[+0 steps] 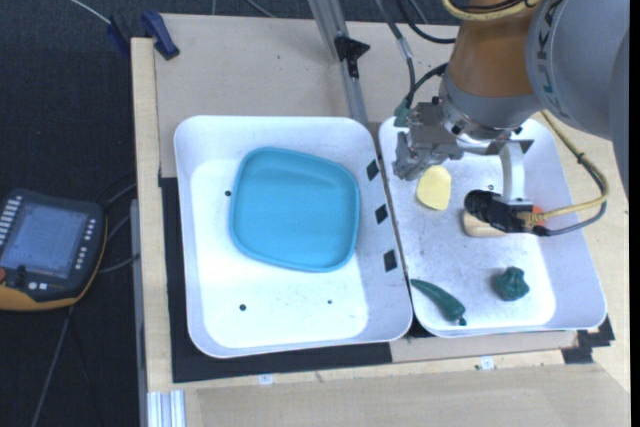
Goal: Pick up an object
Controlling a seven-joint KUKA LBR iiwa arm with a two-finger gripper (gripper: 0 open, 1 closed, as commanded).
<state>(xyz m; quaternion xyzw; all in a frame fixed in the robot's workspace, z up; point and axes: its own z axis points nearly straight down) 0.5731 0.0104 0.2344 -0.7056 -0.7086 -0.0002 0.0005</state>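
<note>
The end effector [412,158] hangs just beside the yellow piece [434,188]; I cannot tell its grip. Next, it must close on it.

Bench [250,65]: pale wooden top. Directly on it:
- Black mat [172,315], showing under the left bin's near and left edges, far left of the gripper [412,155].
- Left bin [200,215], shallow, white, left of the gripper.
- Right bin [570,285], shallow, white, beneath and right of the gripper; it touches the left bin along the middle.
- Blue clamp [158,33] at the far left corner, well away from the gripper.
</note>
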